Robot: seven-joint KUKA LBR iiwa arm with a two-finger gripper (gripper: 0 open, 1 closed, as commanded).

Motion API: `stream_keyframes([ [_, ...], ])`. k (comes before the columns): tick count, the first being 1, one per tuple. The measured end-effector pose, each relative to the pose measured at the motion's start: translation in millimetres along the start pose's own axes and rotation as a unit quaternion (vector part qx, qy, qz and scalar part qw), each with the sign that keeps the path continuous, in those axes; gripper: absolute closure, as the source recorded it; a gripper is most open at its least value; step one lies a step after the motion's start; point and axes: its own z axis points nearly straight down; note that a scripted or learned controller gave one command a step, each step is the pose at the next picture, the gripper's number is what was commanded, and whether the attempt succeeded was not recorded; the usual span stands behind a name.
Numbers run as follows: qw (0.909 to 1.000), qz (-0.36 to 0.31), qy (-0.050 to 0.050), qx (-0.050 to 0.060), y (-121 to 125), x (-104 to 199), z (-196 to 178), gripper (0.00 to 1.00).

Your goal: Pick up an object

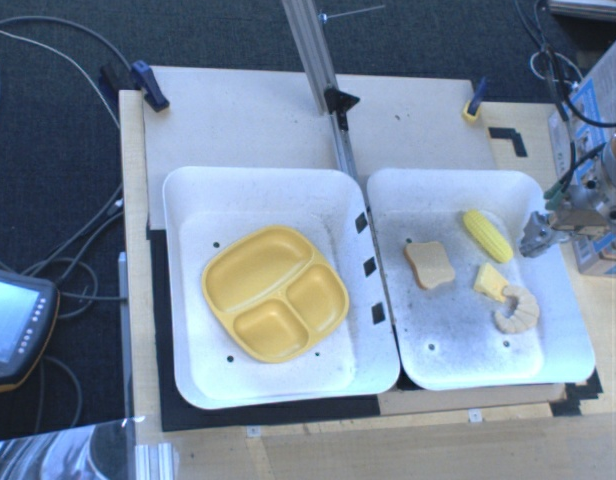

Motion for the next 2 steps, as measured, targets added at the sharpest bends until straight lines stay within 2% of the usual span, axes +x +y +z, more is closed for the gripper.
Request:
stream_keyframes([
  [1,1.0000,0.000,0.000,0.001,1,0,-32,1.00],
  [2,1.0000,-0.002,0.003,0.005,12,52,-13,1.00],
])
